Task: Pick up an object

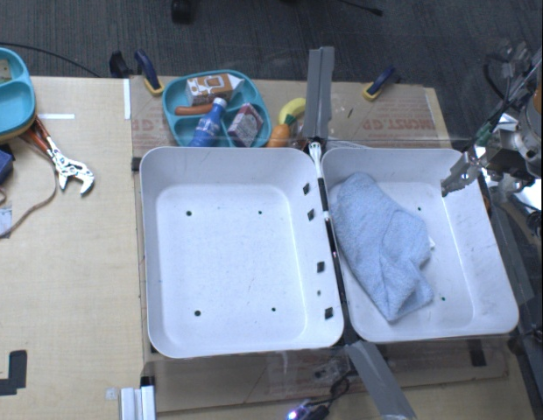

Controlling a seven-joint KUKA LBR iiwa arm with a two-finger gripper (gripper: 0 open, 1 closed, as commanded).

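Towel (381, 241) in right bin (482, 278), claw (457, 179) apart

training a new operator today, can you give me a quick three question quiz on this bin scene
1. True or false: the light blue cloth lies in the left bin.
2. Which bin is the end effector nearest? A) left bin B) right bin C) neither, it is over the teal tray
3. Fill in: the metal tool lying on the wooden bench to the left of the bins is a ____.

Key
1. False. The cloth lies crumpled in the right bin.
2. B. It sits at the right bin's upper right edge, apart from the cloth.
3. Wrench.
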